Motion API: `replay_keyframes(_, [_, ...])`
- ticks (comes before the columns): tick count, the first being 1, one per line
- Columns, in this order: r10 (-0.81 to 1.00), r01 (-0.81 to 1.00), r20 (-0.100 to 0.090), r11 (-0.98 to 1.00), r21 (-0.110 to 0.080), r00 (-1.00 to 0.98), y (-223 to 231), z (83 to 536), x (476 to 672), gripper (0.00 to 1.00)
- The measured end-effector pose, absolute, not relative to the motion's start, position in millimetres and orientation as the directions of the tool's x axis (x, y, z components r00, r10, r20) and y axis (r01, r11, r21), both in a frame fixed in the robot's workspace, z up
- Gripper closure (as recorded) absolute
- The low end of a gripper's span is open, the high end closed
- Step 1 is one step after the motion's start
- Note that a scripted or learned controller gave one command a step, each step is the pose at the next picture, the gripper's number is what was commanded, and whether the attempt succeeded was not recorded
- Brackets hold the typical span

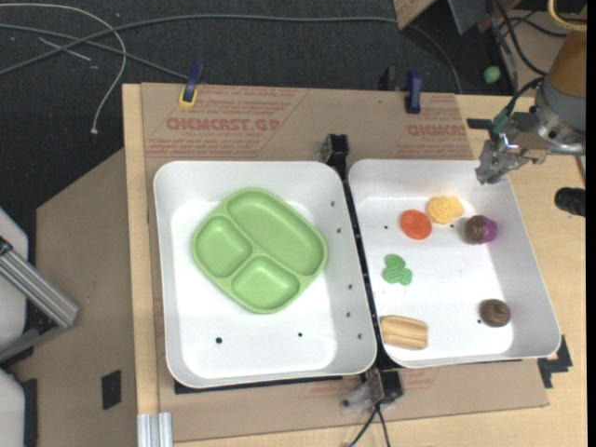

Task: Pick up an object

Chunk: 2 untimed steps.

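Note:
The right bin (521, 277) holds several small toy foods: a red-orange round piece (415, 223), a yellow ridged piece (445, 209), a dark purple ball (479, 229), a green leafy piece (398, 270), a brown doughnut-like piece (494, 313) and a tan bread roll (404, 331). My gripper (491, 169) hangs over the back right corner of this bin, above and to the right of the yellow piece, apart from all of them. Nothing shows between its fingers.
The left bin (177, 250) carries a green divided plate (260, 249). Blue clamps (193, 82) (413, 89) sit on the cardboard at the back. Cables run along the dark floor at the left and back.

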<state>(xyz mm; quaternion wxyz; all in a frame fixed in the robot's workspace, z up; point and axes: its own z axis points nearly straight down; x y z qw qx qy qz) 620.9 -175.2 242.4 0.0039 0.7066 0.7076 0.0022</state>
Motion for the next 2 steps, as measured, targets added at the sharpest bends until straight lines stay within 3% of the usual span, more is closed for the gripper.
replay_keyframes(1, [1.000,1.000,-0.002,0.001,0.008,-0.001,-175,298,622.2,1.00])
replay_keyframes(2, [1.000,1.000,0.002,0.004,-0.003,-0.004,-121,275,621.2,1.00])
